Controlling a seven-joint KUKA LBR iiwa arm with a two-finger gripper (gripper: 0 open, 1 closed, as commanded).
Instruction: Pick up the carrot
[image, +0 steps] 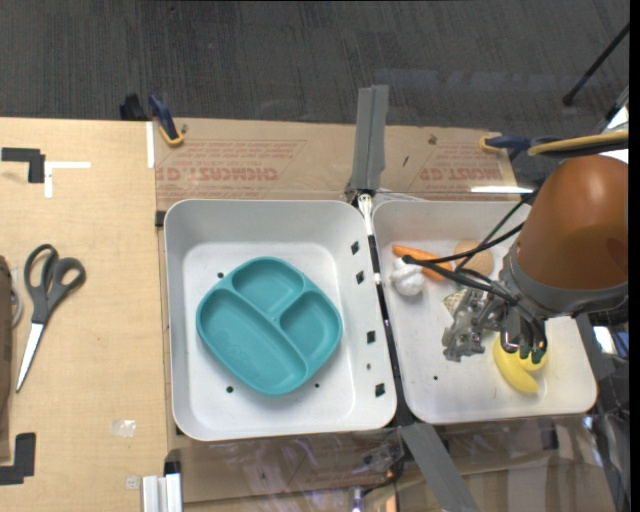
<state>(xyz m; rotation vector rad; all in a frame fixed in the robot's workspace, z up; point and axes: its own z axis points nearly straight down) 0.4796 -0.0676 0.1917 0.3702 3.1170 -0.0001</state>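
Observation:
The carrot (420, 253), thin and orange, lies near the back left of the right bin (430, 395), with black cables crossing its right end. My gripper (464, 328) hangs over the middle of that bin, in front of and to the right of the carrot and apart from it. The arm's orange band (585, 225) looms over the bin's right side and hides what lies beneath it.
A white lump (407, 280) sits just in front of the carrot, and a tan object (476, 258) to its right. A banana (520, 368) lies at the front right. The left bin (180, 300) holds a teal divided plate (268, 325). Scissors (42, 290) lie on the wooden bench.

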